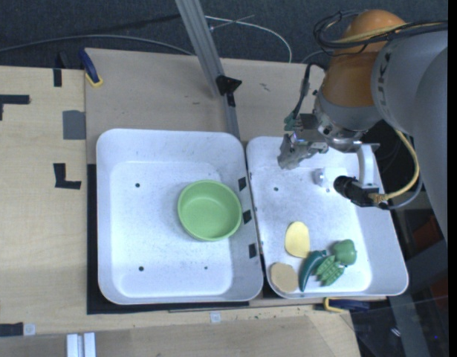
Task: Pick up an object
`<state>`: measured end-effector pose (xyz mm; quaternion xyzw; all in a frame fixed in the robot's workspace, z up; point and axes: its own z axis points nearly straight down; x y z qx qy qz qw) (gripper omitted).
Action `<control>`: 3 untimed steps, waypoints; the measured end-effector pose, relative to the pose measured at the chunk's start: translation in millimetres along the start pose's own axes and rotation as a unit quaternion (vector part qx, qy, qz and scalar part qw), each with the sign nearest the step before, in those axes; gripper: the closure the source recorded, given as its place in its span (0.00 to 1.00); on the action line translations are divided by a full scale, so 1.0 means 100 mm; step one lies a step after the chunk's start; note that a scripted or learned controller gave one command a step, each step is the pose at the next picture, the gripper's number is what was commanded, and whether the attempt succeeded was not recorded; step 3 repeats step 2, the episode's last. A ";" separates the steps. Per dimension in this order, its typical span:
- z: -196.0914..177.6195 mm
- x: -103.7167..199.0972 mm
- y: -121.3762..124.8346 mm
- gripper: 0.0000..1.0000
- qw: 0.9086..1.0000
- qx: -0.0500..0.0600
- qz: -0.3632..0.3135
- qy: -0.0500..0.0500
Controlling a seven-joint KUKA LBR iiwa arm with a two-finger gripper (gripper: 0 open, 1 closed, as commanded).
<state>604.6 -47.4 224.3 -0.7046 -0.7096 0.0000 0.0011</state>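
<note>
A green bowl (209, 210) sits in the left bin (124, 199). In the right bin (362, 222), near its front, lie a yellow oval piece (297, 238), a tan round piece (284, 277) on the front rim, and a green leafy toy (331, 262) with a dark teal part. My gripper (291, 158) hangs over the back left part of the right bin, well behind those pieces, with nothing visible between its fingers.
A grey metal pole (202, 39) slants across the bench behind the bins. Cables (243, 28) lie at the back. A blue and yellow clip (91, 69) sits at the back left. Black tape marks (65, 175) dot the wooden bench.
</note>
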 end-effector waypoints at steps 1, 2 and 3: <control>-0.08 0.48 0.17 1.00 1.000 -0.001 0.000 0.000; 0.05 1.01 0.23 1.00 1.000 0.000 0.000 0.000; 0.05 1.01 0.23 1.00 1.000 0.000 0.000 0.000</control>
